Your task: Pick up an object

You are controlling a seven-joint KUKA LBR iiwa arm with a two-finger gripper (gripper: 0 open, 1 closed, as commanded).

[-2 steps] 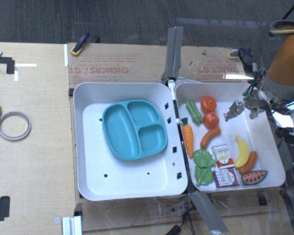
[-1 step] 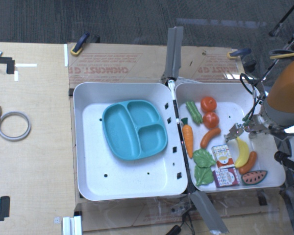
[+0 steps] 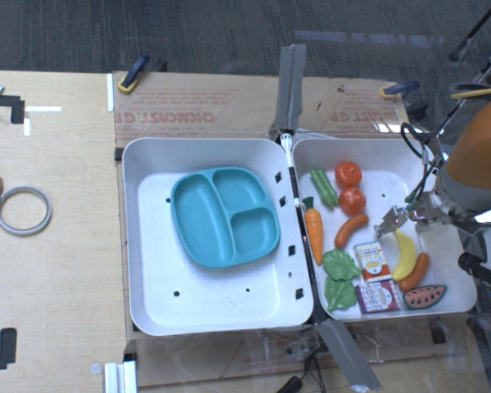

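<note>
— Any writing near the front?
— The small cartons [image 3: 375,278] carry labels, too small to read; beside them a banana [image 3: 405,255].
— And the claw [image 3: 390,223]?
— Just above the banana; apart or together, I cannot tell; farther back, cardboard [image 3: 198,109] reads "CHEMSAT".

On the counter [image 3: 57,137] two shallow white bins sit side by side, the left bin [image 3: 139,244] holding a teal three-compartment plate [image 3: 225,217] near its middle. The right bin [image 3: 466,297] holds the toy food: a green pepper [image 3: 324,187] at the back left, two red tomatoes [image 3: 349,173] beside it, an orange carrot [image 3: 313,232] along the left wall, an orange sausage [image 3: 350,230] right of the carrot, green leaves [image 3: 340,277] in front, small cartons [image 3: 371,260] to their right, then a yellow banana [image 3: 405,255] and a watermelon slice [image 3: 425,295] at the front right. A grey tape ring [image 3: 21,210] lies on the counter well left of the bins.
</note>
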